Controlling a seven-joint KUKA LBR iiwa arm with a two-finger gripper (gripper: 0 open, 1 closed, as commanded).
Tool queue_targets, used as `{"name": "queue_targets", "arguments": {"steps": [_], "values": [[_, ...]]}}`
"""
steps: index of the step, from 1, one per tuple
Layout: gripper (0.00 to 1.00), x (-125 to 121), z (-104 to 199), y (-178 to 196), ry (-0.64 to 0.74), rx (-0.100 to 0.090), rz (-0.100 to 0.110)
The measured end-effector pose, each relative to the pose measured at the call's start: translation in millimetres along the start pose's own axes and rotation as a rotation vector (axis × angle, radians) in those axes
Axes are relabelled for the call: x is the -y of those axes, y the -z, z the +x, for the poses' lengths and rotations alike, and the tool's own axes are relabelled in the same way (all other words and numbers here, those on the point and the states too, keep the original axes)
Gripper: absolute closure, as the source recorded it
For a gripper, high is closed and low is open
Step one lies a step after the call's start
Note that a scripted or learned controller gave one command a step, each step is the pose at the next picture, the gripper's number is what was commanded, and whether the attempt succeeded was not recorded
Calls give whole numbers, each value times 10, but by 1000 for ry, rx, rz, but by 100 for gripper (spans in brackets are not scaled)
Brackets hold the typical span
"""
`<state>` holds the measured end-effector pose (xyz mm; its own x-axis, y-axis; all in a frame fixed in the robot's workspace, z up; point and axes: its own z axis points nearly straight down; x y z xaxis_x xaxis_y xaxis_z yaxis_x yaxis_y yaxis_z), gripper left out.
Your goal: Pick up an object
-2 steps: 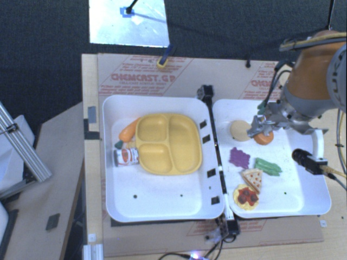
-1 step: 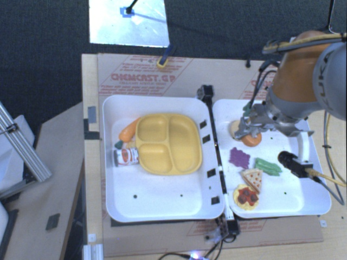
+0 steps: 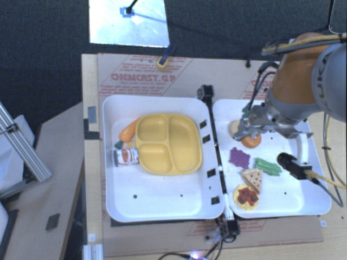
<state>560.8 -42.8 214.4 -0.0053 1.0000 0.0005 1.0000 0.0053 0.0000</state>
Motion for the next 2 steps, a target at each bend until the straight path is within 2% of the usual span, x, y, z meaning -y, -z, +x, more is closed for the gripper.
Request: {"name": "queue_targets", "arguments": {"steps": [1,2], "values": [[100,29,37,197,1,0,-3],[100,-20,-93,154,-4,1,-2]]}}
